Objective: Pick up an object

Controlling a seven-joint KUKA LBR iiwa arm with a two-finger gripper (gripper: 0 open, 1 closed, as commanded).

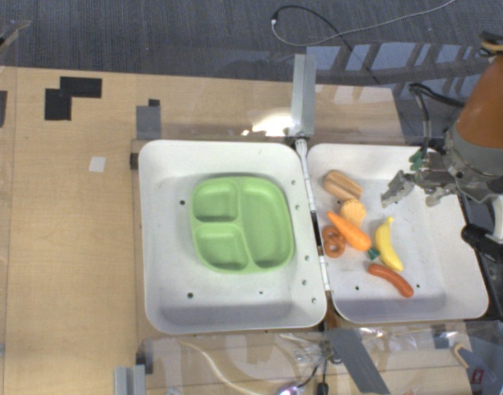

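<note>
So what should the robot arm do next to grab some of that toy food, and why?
Probably lower the gripper down and slightly left toward the yellow toy banana. The gripper hangs above the upper right part of the right white bin with nothing between its fingers, and the banana is the nearest toy, lying just below it with some bare bin floor on its right side.

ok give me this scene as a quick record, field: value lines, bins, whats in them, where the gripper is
left bin: holds a green divided plate
plate sections: three, nothing seen in them
right bin: holds toy food
food items: bread roll, carrot, banana, sausage, pretzel, small yellow-orange piece
food layout: clustered in the bin's left half
gripper: above the right bin's upper right part, holding nothing visible
nearest food to gripper: banana, apart from it
arm: enters from the right, orange band visible
</note>
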